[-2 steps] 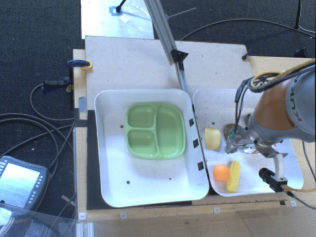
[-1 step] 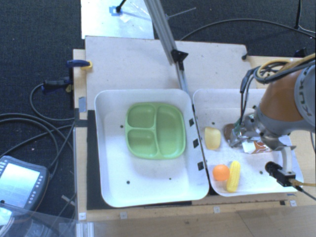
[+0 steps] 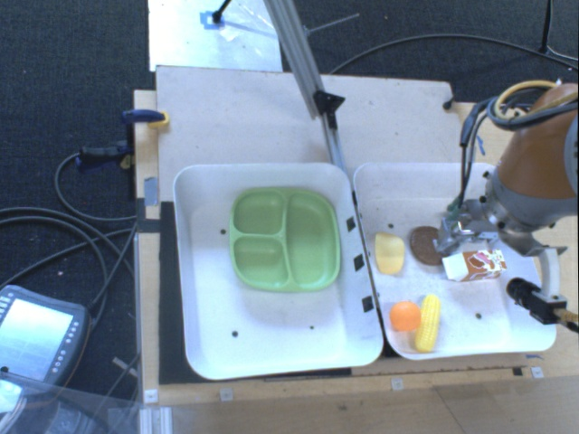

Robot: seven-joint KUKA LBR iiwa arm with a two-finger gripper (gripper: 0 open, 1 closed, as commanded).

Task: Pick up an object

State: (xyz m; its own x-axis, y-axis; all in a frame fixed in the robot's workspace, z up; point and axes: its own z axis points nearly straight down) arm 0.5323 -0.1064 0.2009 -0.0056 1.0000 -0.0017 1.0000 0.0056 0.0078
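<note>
From my seat the hand hangs in the right bin, touching the small printed carton, though I cannot tell its opening or whether it grips anything. My worry is a glancing close that skids the smooth, boxy carton (cardboard, probably light) away from the hand, or catches the flat brown disc just left of the carton instead.

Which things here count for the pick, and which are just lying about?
For the pick, all in the right bin:
carton, under the gripper
brown disc
pale yellow block
orange ball
corn cob

Lying about:
green divided plate in the left bin
blue clamp
handheld screen
</note>
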